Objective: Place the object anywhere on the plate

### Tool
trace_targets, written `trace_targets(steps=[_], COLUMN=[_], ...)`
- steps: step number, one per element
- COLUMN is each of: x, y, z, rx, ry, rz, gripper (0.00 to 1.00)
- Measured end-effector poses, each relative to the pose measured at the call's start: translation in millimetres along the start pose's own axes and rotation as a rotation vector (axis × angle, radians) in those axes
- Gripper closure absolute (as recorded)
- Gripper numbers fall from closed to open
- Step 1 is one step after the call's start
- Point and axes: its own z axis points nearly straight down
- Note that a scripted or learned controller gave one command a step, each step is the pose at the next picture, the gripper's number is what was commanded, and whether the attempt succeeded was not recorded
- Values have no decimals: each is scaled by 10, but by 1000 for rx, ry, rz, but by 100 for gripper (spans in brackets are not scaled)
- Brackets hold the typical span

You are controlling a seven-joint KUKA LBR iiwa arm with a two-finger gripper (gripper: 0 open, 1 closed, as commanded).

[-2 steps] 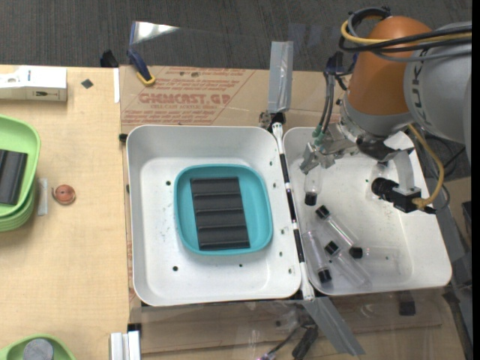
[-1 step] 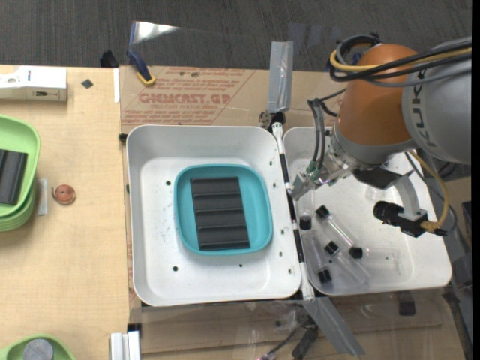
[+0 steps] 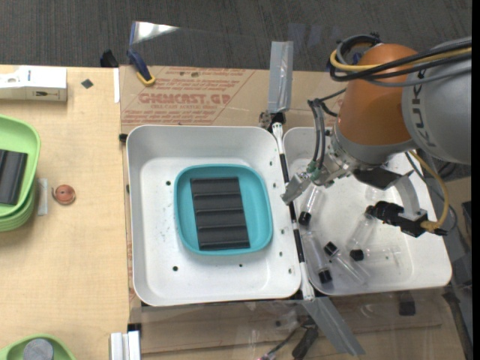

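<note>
Left on the tabletop (image 3: 75, 276), a green tray (image 3: 28, 145) holds something dark, perhaps a block (image 3: 10, 175); a reddish disc (image 3: 64, 194) sits just beside.

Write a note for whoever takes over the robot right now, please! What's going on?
Gripper: over the left edge of the right bin, beside the divider; can't tell if it holds anything.
Things: the teal plate sits in the left bin, with a black ribbed block lying on it. Clear tubes with black caps lie scattered in the right bin.
Done: no tube is on the plate.
Left: probably pick up one tube, carry it across and set it on the plate.
</note>
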Motion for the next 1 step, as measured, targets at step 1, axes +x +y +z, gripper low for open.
trace_targets(steps=[1], x=[-29], y=[-7], z=[-81], rx=[1], ry=[0], rz=[8], gripper=[100])
